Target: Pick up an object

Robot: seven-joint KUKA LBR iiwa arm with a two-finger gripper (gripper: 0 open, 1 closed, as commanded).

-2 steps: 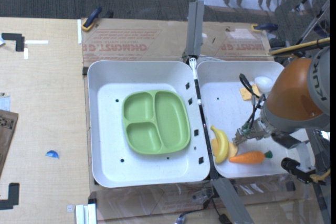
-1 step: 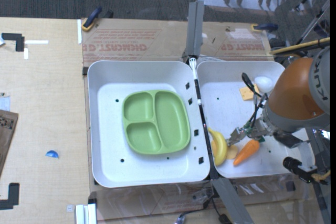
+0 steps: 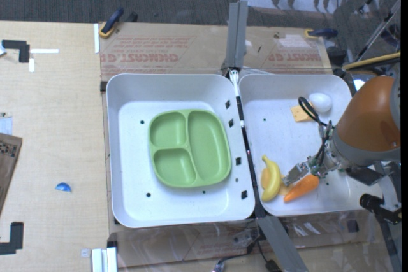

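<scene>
The right bin (image 3: 280,99) holds a yellow banana (image 3: 271,179) and an orange carrot (image 3: 301,188) near its front edge. My gripper (image 3: 298,172) reaches in from the right and sits low, just above the carrot's upper side and right of the banana. Nothing visibly hangs from it. A white egg (image 3: 319,102) and a small orange-yellow square piece (image 3: 299,113) lie at the back of the same bin. The arm's orange band (image 3: 376,114) covers the bin's right side.
The left bin (image 3: 127,137) carries a green divided plate (image 3: 190,148) in its middle. A grey upright post (image 3: 236,35) stands behind the seam between the bins. A black cable (image 3: 309,110) loops near the egg. Cardboard (image 3: 159,48) lies behind the bins.
</scene>
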